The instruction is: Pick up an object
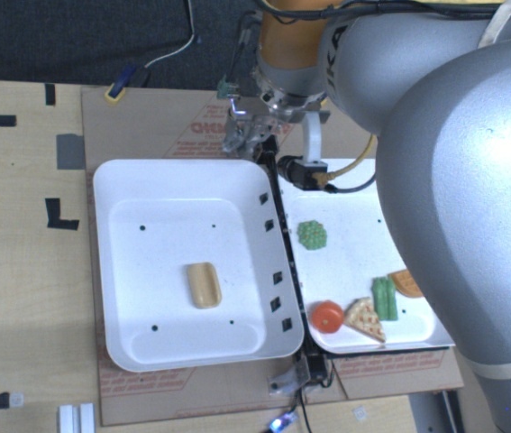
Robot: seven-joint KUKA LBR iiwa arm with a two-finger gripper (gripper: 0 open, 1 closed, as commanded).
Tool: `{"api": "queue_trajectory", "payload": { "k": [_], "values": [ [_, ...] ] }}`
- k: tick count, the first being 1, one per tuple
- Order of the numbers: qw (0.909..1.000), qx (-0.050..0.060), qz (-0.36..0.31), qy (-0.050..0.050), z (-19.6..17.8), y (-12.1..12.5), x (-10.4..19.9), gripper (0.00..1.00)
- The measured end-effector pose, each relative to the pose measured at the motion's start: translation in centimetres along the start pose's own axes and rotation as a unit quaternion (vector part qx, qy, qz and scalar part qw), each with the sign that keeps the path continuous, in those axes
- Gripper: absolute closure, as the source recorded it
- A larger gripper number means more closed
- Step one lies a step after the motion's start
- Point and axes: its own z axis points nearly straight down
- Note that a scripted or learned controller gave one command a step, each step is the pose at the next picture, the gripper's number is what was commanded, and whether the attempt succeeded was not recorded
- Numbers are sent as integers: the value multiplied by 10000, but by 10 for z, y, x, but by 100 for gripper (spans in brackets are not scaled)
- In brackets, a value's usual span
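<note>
Your tan bread roll (pixel 204 284) lies alone in the left bin (pixel 124 188). Broccoli (pixel 312 234), tomato (pixel 327 317) and pizza slice (pixel 364 318) crowd the right bin (pixel 350 219). Your claw (pixel 248 136) hovers above the bins' far edge, grip impossible to tell.

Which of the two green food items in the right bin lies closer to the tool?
The round, bumpy green broccoli-like piece; it lies nearer the tool than the long green piece.
</note>
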Motion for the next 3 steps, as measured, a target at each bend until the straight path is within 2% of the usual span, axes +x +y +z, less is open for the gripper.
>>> {"api": "queue_trajectory", "payload": {
  "k": [1,2,3],
  "values": [
    [10000,31,2,-4,2,-2,57,100],
    [10000,7,-8,6,-55,-1,136,100],
    [10000,33,24,-15,-52,0,131,0]
  ]
}}
